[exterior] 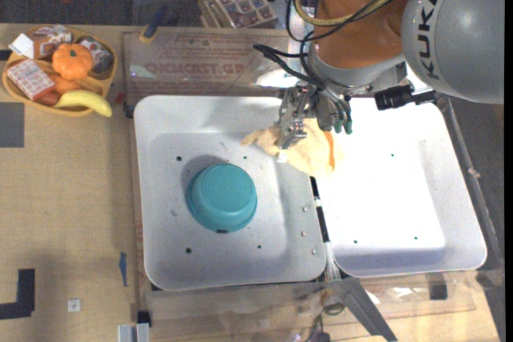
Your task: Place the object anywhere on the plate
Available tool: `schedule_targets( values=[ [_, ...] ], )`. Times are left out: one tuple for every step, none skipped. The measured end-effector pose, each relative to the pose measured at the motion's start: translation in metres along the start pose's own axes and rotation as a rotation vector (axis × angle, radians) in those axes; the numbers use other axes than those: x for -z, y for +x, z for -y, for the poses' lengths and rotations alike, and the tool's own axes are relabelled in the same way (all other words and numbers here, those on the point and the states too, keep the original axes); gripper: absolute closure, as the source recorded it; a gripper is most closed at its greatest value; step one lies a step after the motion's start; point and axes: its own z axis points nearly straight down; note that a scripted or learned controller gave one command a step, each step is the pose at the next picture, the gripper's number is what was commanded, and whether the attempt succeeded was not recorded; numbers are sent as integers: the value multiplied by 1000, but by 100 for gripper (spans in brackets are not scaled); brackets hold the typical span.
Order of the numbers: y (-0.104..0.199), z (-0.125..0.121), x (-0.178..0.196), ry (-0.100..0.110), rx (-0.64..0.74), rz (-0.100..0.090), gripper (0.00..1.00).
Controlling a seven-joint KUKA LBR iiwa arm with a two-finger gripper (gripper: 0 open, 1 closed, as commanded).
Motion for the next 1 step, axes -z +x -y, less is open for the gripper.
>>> schedule_targets(
  values=[
    [0,0,0,0,0,0,0]
  ],
)
